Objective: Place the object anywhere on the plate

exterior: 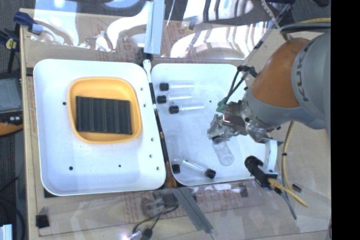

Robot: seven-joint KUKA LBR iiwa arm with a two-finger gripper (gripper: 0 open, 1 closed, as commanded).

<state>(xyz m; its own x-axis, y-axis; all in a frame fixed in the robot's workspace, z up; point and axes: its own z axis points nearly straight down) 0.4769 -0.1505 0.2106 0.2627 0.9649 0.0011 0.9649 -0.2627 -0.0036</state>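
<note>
- The arm point(292, 87) reaches in from the right and hangs low over the right bin point(197, 73), its gripper point(224, 131) sitting over the middle-right of that bin.
- Several clear tubes with black caps lie in the right bin: three stacked near its left wall point(174, 98), one near the front edge point(195, 167), and one just under the gripper point(224, 153).
- The tube under the gripper looks like the object in play; it lies just in front of the jaws, touching or nearly touching them, its long axis running roughly front to back in the bin.
- Whether the jaws are spread or closed I cannot tell; the metal of the wrist hides the tips, and I cannot see the tube held between them.
- The plate point(81, 126) is the yellow one with a dark ribbed insert, sitting in the left bin point(50, 166), well apart from the gripper and across the divide between the two bins.
- My guess is the pick is not yet secured, so the placing has hardly begun.
- The move ahead turns on this: the tube is right below the jaws, while the plate lies far to the left, so a firm grip has to come first, then a lift over both bin walls.
</note>
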